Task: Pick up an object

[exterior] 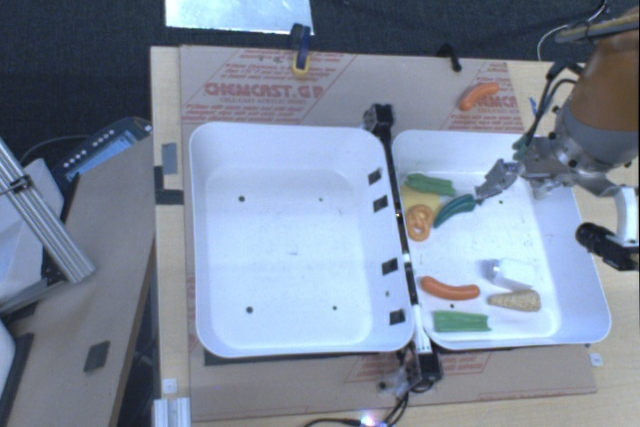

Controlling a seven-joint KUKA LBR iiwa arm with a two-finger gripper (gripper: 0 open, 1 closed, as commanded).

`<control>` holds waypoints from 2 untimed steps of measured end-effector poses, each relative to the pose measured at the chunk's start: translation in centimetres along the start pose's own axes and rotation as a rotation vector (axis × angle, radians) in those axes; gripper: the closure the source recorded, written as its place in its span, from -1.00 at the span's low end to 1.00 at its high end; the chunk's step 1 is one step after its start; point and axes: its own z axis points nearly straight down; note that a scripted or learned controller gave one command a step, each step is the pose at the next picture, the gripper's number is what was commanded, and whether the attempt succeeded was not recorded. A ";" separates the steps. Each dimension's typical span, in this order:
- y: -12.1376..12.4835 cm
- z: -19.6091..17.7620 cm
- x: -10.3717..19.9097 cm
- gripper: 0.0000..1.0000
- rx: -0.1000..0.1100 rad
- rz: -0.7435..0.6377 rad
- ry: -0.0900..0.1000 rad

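A: Grey, with an orange band up top: the arm. And the hand?

B: Hangs low inside the right bin, pointing toward the left bin.

A: Open or closed?

B: Cannot tell, too small and blurred. Cannot tell either whether it has hold of anything.

A: Nearest to it?

B: Teal piece, just below and left of the hand, lying on the bin floor. Touching or a hair apart, cannot tell.

A: Beyond that?

B: Green piece farther left of the hand, yellow-orange ring beneath that. Well below the hand: white piece, beige cone, orange stick, green block.

A: Outside the bin?

B: Orange piece above the hand, out on the tabletop.
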 end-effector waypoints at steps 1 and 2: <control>1.0 14.1 -0.2 -1.00 0.006 0.003 0.001; 4.8 13.4 -1.3 -1.00 -0.005 -0.002 -0.001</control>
